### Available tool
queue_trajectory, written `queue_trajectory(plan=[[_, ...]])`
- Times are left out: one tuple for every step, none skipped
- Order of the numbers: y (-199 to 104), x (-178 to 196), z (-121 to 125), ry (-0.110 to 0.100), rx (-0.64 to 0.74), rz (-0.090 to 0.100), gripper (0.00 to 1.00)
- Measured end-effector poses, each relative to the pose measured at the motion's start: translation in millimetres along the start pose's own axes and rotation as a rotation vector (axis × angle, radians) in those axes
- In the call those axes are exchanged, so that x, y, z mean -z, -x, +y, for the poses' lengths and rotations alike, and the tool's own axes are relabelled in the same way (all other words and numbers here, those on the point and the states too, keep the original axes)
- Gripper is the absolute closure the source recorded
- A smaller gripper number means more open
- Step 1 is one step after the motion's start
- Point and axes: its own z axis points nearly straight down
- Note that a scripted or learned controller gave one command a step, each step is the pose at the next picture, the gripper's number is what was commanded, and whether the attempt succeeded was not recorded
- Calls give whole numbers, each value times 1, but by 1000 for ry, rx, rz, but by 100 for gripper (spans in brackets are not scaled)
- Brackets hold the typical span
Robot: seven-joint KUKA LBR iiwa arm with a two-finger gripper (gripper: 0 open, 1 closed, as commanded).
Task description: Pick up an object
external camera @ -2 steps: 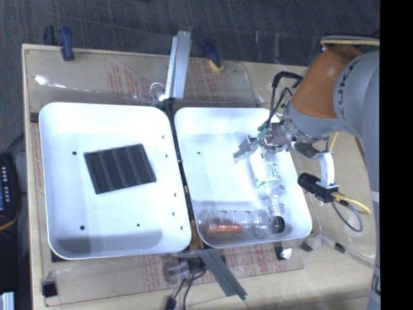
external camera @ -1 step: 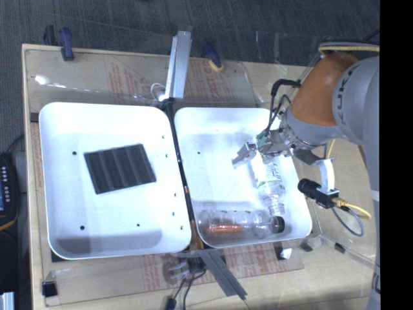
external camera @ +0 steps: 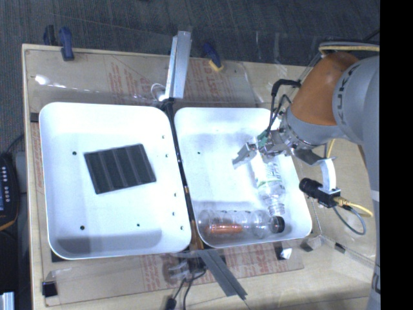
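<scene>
The end effector (external camera: 248, 152) hangs low inside the right bin (external camera: 213, 124), its fingers apparently spread with nothing between them, though at this size I cannot be sure. Just beside it, toward the bin's near wall, lies a clear bottle (external camera: 270, 185) with its cap pointing away from the end effector, and beyond that a second bottle (external camera: 235, 225) along the wall. Best to centre the fingers across the nearer bottle's body, then close and lift straight.
</scene>
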Motion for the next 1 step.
queue_trajectory(plan=[[-1, -1, -2, -4, 39, 4, 0]])
